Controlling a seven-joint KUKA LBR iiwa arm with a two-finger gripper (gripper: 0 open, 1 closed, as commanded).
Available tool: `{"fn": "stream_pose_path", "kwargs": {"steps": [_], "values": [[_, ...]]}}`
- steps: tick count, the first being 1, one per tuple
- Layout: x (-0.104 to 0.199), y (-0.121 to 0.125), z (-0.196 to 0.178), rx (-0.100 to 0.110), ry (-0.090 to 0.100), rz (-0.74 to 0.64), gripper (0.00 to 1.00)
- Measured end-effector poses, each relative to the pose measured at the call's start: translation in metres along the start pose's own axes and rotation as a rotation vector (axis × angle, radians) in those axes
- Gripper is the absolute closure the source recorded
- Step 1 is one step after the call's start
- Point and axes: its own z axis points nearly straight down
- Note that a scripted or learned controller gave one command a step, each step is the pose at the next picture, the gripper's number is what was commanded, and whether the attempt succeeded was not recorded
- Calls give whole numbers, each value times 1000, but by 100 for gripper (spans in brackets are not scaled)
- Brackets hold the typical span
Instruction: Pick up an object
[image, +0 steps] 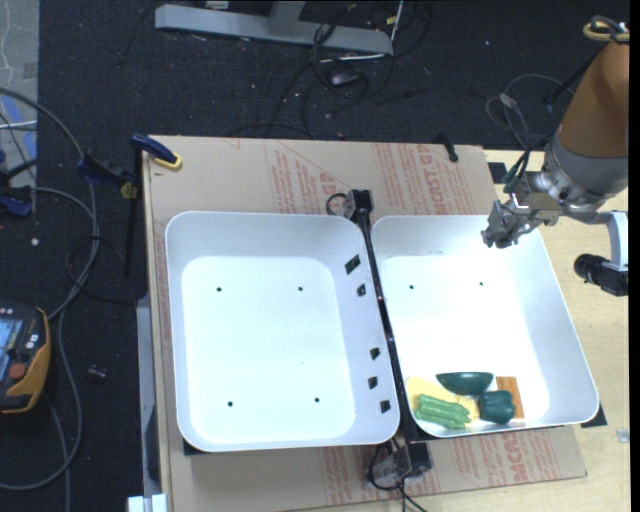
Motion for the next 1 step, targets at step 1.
{"fn": "stream_pose_path", "kwargs": {"steps": [1], "values": [[44,1,10,3,2,-3,100]]}}
